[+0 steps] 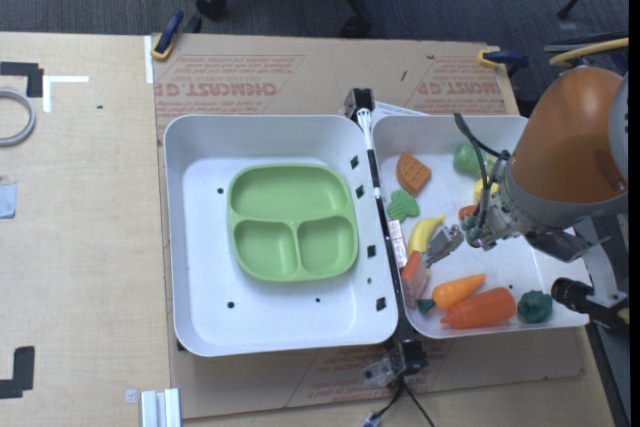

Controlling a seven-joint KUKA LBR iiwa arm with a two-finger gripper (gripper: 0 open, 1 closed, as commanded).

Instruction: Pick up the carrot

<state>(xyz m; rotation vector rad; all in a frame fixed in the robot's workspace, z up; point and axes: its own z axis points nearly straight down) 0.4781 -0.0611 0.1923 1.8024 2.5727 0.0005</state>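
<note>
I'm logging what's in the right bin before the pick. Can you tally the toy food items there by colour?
Orange: 3, namely the carrot, a bigger orange-red piece beside it and a waffle-like piece.
Green: 3, namely a leafy piece, a light green piece and a dark green piece.
Yellow: 1, a banana-like piece.
Total: 7 that can be told apart; bits under the gripper are too hidden to count.

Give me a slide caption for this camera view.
Hand hovers above the right bin's toys, near the carrot.

two white bins (200, 315), one green plate (293, 220)
</note>
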